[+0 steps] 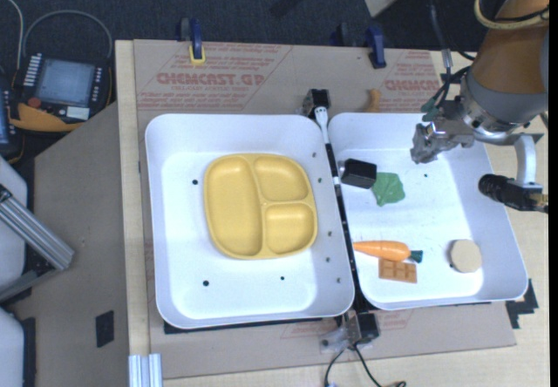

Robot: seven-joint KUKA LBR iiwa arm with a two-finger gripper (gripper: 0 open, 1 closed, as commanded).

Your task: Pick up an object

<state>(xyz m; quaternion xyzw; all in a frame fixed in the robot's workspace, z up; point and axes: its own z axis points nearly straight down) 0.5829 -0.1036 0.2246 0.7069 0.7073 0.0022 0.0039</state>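
While the gripper (427, 150) hangs over the far end of the right bin (488, 289), can't tell whether it has hold of anything, view too coarse. Nearest, just to its left and toward the camera: green piece (389, 189), then black block (358, 173) beside it. Well nearer the camera: carrot (382, 249), brown waffle-like piece (398, 270), tan round (466, 256). Far left: yellow divided plate (260, 204) in left bin (174, 228).

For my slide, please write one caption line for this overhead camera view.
Grey two-finger gripper hovers over right white bin above green lump, orange carrot; yellow divided plate fills left bin.
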